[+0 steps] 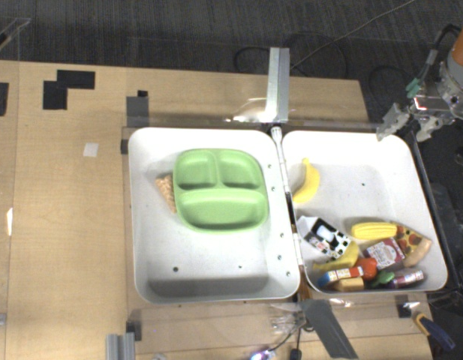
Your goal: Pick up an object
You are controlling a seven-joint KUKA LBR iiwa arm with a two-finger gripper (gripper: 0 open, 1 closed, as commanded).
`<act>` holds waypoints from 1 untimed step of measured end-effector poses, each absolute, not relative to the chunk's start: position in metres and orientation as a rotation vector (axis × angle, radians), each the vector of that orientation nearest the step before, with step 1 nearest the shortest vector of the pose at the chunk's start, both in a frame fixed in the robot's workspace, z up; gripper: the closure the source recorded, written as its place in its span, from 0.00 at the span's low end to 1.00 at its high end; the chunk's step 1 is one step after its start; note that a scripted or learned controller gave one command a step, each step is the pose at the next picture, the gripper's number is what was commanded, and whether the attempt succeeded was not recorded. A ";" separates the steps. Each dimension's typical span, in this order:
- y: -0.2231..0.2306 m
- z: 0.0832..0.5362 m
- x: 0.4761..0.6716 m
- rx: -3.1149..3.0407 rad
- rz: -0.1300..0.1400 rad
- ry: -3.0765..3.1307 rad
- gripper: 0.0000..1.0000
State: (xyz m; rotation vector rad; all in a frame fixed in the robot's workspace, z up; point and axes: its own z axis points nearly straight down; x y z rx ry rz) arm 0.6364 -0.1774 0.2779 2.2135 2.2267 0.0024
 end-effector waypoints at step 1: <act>-0.090 0.105 0.650 2.212 0.001 2.232 0.00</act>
